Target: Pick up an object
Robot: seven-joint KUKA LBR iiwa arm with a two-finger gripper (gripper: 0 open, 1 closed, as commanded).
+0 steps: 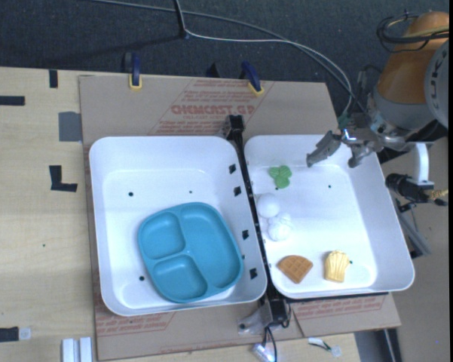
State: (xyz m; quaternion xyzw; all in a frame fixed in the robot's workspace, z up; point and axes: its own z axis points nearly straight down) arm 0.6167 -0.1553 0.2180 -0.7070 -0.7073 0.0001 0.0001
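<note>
Objects for picking lie in the right bin [388, 262]: nearest the camera, an orange-brown wedge-shaped piece [295, 268] and a pale yellow ridged piece [336, 266] sit side by side near the front wall; a little farther back, two white lumps [273, 217] rest against the left wall, and beyond them is a small green item [280, 176]. In the left bin [105, 202] a blue divided plate [188, 251] lies toward the front. Farther back, over the right bin's rear right corner, the end effector [338, 151] hangs with its two fingers spread apart and nothing between them, well apart from every item. Judging by this, the pick has hardly begun: no item is chosen or lifted, and the approach, descent, closing and lift all remain. At the far end, the cardboard sheet [203, 108] under the bins carries red print reading roughly "CHEMCAST GP", and is held by two clamps [136, 72].
</note>
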